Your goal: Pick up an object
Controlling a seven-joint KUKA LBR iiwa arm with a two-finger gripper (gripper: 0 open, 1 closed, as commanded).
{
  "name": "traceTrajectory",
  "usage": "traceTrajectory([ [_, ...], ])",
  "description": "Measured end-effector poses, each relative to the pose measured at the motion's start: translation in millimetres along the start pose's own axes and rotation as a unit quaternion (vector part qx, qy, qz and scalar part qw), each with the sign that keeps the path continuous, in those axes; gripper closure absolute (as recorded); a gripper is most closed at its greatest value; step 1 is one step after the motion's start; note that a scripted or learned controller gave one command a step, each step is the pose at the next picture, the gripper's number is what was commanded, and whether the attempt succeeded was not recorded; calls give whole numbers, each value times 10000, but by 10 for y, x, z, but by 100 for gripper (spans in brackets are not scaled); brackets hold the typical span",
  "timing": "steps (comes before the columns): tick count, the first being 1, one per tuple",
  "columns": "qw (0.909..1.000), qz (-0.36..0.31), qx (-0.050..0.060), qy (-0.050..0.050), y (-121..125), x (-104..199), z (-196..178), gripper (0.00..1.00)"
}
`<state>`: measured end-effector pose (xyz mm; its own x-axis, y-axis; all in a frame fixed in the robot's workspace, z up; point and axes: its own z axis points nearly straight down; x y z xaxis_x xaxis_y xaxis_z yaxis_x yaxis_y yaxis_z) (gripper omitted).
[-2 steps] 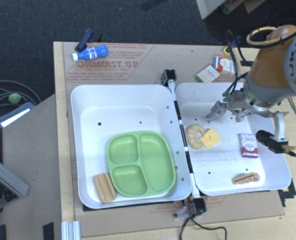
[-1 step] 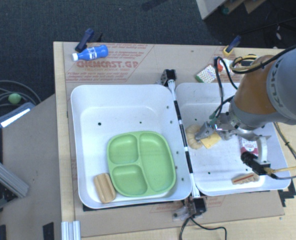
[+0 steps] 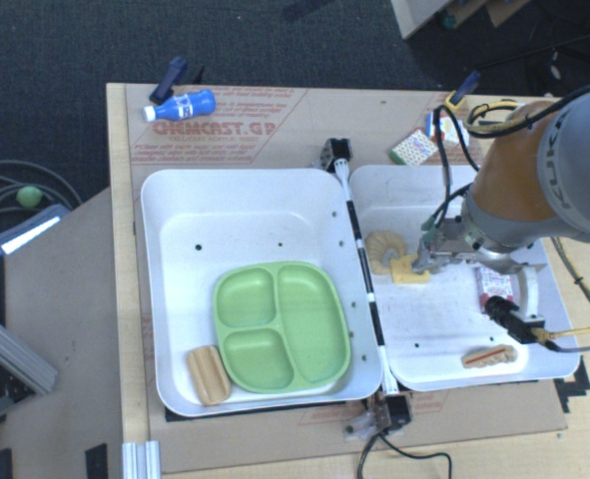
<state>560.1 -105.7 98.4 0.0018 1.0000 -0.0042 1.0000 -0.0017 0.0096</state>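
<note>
tool (image 3: 427,258) is low in the right shallow white plastic bin (image 3: 444,367), at that bin's left wall side, sitting right at the pale yellow wedge-shaped block (image 3: 410,272). can't tell if it's open or closed, the wrist hides it, so no claim of a grasp. my read: arm is posed that low because the program is going for the yellow wedge, the nearest candidate.

right bin contents, relative to the yellow wedge: beige round lumpy piece (image 3: 382,246) touching it on the far-left side; small flat white and red packet (image 3: 496,287) to its right, partly under the arm; tan and red stick-like piece (image 3: 489,356) well apart toward the bin's near right corner.

left shallow white plastic bin (image 3: 175,267): green three-compartment plastic tray (image 3: 280,325), compartments bare, with a tan ridged wooden block (image 3: 208,373) touching its near-left edge.

outside the bins on the surface (image 3: 265,118): blue and white bottle (image 3: 180,105) lying flat, far from the wedge.
</note>
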Motion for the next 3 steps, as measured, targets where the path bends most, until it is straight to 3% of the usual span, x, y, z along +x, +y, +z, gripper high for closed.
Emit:
traceTrajectory([
  [1,10000,-1,28,8,-17,8,24,0],
  [2,10000,-10,44,19,642,-277,143,0],
  [3,10000,-9,57,25,42,17,142,0],
])
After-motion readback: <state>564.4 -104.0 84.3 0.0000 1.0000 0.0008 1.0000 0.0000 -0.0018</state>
